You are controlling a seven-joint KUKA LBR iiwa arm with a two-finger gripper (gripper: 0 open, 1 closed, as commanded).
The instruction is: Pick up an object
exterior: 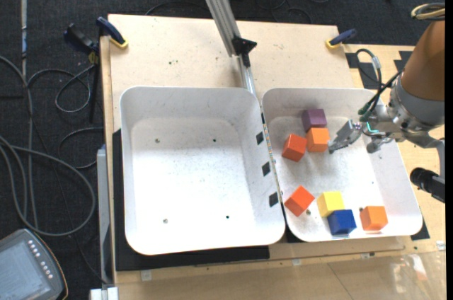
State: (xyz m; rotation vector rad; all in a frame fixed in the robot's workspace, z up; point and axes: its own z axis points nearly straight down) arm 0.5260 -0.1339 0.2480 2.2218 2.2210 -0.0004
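Two white bins sit side by side; the left bin (187,171) lies bare. In the right bin (386,178), a purple cube (313,118) tops orange cubes (318,139). Beside them hovers the gripper (345,137), fingers parted, grasping nothing.

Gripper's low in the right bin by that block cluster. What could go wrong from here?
1. The gripper sits just right of an orange block that touches the purple block and lies close to another orange block. Closing in could shove the cluster rather than isolate one block.
2. A push leftward may slide them toward the right bin's left wall, making them harder to grasp.
3. The fingers point sideways at the block, so they may clip its edge and miss.
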